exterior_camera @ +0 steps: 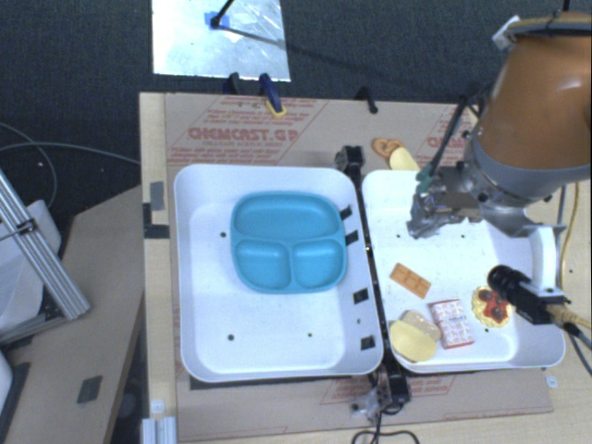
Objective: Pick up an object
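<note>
gripper (pixel 424 222) hangs low over the upper part of the right bin (pixel 527 348), nothing seen between its tips; gape cannot be told from here. pickable items lie toward the bin's near edge: cracker (pixel 410 279), pink packet (pixel 452 323), yellow piece (pixel 413 337) (packet and yellow piece nearly touching). best bet is the cracker, standing apart; centre over it before descending.

Red print "CHEMCAST GP" reads on the brown protective sheet (pixel 250 132) covering the tabletop, along its far edge beyond the left bin. Similar red print near the far right corner and along the near edge is too small to read.
</note>
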Motion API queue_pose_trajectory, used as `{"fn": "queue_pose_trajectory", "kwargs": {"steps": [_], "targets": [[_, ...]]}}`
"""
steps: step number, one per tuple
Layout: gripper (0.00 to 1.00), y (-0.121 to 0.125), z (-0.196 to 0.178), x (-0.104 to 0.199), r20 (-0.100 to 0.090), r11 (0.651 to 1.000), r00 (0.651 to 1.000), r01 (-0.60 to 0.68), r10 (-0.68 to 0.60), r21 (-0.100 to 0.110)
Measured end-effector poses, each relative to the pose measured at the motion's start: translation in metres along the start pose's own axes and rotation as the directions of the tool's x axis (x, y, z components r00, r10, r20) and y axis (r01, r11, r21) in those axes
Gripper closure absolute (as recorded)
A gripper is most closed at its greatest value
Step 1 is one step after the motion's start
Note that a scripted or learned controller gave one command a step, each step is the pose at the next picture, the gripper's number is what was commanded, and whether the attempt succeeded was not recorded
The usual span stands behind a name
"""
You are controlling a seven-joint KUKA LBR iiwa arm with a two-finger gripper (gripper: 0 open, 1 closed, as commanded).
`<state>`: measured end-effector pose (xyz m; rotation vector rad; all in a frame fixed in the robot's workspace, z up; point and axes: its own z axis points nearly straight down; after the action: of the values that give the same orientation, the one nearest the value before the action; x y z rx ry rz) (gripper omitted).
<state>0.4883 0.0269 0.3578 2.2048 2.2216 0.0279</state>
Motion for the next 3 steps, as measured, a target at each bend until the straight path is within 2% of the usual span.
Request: {"fn": "queue_pose_trajectory", "kwargs": {"steps": [1, 2, 3], "targets": [[1.00, -0.002, 0.021, 0.022, 0.003, 1.000, 1.000, -0.001, 0.001, 0.018], [1.00, 0.002, 0.082, 0.083, 0.003, 1.000, 1.000, 0.002, -0.002, 0.025], [1.00, -0.004, 0.127, 0.070, 0.005, 1.000, 1.000, -0.008, 0.008, 0.023]]}}
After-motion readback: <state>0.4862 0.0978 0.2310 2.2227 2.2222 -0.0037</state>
